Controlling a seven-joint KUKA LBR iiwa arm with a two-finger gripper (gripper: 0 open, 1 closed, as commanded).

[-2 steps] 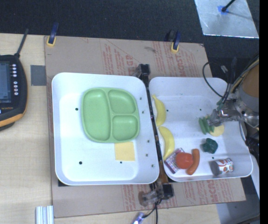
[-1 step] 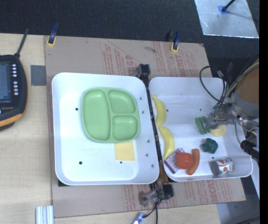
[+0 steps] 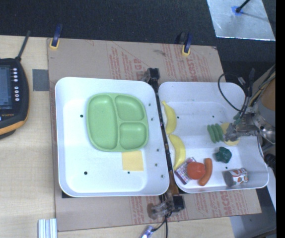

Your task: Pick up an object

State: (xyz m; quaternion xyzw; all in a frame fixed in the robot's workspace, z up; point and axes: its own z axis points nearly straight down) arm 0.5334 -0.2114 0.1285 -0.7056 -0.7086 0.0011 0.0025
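Cables and a black clamp (image 3: 165,207) sit at the near edge of the tabletop (image 3: 13,182), just below the seam where the two shallow white bins meet. Camera view: the left bin (image 3: 73,177), smooth moulded plastic with rounded corners, holds a pale green three-compartment tray (image 3: 116,121) and, touching its near rim, a flat yellow square (image 3: 133,160) like a cheese slice. The right bin (image 3: 192,95) holds the pickable items: two curved yellow banana-shaped pieces (image 3: 175,138) along its left wall, a glossy red tomato-like piece (image 3: 196,170) on a printed packet, an orange-red sausage shape (image 3: 206,171) beside it, a small carton (image 3: 236,177) near the near-right corner, a dark green knobbly piece (image 3: 223,154), and a ribbed green bundle (image 3: 215,132). The end effector (image 3: 236,131) is low in the right bin's right half, just beside the ribbed green bundle and over a small yellow piece (image 3: 230,142); whether it is wide or narrow cannot be told from this angle, and nothing is seen between its fingers. By this evidence the pick is not yet done: every item appears to rest on the bin floor, and closing and lifting remain. A handheld controller (image 3: 1,98) with a screen lies far left on the tabletop.
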